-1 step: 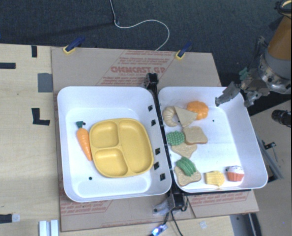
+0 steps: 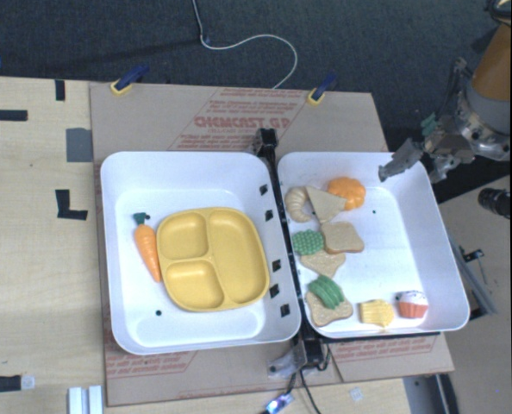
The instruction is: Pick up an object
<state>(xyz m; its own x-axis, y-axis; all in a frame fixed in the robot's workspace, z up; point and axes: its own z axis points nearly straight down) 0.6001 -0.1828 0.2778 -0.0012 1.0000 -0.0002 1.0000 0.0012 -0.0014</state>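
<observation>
Object pick not started; gripper [image 2: 408,159] at the right bin's [image 2: 441,257] far right corner, above its rim.

Gripper carries nothing; whether open or clenched, cannot tell. Nearest it lies the orange [image 2: 347,191], then bread [image 2: 342,237] and other toy food. Left bin [image 2: 118,257] has carrot [image 2: 147,248] beside yellow tray [image 2: 213,257]. Descent, grasp and lift remain.

The arm [image 2: 497,76] is seen at the upper right of the frame, with its orange band near the right edge. The gripper [image 2: 401,164] is held out toward the left and slightly downward. Nothing is seen between its grey fingers.
</observation>
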